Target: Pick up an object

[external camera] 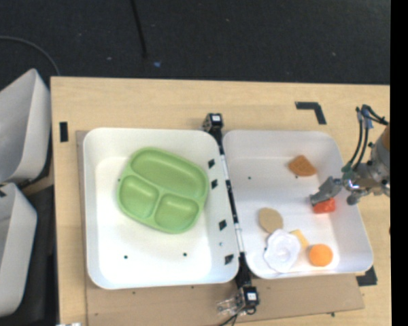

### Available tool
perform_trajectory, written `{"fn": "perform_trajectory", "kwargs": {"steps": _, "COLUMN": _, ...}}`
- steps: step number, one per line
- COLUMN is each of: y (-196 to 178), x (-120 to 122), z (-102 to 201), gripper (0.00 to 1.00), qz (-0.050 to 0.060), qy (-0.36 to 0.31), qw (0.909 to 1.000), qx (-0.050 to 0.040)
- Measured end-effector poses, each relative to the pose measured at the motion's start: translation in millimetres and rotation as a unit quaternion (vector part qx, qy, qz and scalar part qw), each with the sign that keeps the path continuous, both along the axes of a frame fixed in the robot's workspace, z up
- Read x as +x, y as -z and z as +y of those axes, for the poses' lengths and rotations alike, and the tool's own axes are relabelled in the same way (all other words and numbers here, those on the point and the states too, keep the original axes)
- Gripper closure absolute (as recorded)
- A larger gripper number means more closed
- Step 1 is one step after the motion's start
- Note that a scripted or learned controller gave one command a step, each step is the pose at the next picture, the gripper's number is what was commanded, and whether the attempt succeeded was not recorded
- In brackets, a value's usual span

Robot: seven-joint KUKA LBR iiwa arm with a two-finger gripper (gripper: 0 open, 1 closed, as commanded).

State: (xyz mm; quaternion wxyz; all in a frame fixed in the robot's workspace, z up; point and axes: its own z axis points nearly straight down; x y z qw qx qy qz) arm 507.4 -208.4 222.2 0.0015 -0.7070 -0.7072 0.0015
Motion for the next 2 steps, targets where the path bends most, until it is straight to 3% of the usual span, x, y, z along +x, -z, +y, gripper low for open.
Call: {"fn": "perform_trajectory", "kwargs": {"steps": 2, "y": 105, "x": -4, "z": -15, "gripper": 0.0, "qz": -0.001, "qy": 0.0, "qw": 1.0, "qx": -0.0003}}
